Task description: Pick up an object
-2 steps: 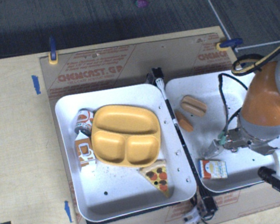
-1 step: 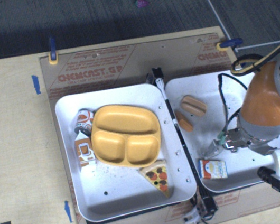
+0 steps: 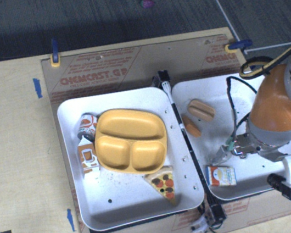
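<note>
My gripper hangs low in the right bin, on the grey arm with its orange band reaching in from the right. Just below and left of it a small white carton with a red and orange label lies flat on the bin floor. Nothing shows held in the gripper. A tan hot-dog bun lies toward the bin's back left, with a smaller brown piece beside the left wall.
The left bin holds a big yellow divided plate, a can, an orange and white carton and a toy pizza slice. A black divider runs between the bins. Cables loop above the arm.
</note>
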Controlling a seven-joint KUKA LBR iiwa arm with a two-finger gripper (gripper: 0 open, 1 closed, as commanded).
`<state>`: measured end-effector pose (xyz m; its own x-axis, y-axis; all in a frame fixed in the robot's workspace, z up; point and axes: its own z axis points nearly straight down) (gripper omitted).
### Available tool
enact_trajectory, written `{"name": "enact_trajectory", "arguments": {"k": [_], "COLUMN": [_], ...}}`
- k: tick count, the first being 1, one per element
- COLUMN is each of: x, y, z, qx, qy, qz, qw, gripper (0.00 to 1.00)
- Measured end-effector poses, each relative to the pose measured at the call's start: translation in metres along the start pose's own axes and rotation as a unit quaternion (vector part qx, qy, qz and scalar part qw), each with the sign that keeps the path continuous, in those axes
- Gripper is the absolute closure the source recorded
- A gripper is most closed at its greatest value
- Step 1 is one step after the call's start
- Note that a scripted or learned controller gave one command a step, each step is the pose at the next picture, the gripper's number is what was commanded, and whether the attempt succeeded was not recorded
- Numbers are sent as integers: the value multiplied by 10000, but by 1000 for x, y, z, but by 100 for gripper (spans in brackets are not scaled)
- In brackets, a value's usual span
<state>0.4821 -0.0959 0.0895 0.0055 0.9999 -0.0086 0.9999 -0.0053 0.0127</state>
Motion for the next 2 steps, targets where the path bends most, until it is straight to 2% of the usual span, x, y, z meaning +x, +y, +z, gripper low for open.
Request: {"name": "enact_trajectory", "arguments": {"k": [1,2], "x": [-11,-18], "y": [1,2], "z": [-1,-11], "qx": [13,-44], "qy": [65,-27], "qz": [-43,-5], "qw": [10000,10000], "gripper": [0,100]}}
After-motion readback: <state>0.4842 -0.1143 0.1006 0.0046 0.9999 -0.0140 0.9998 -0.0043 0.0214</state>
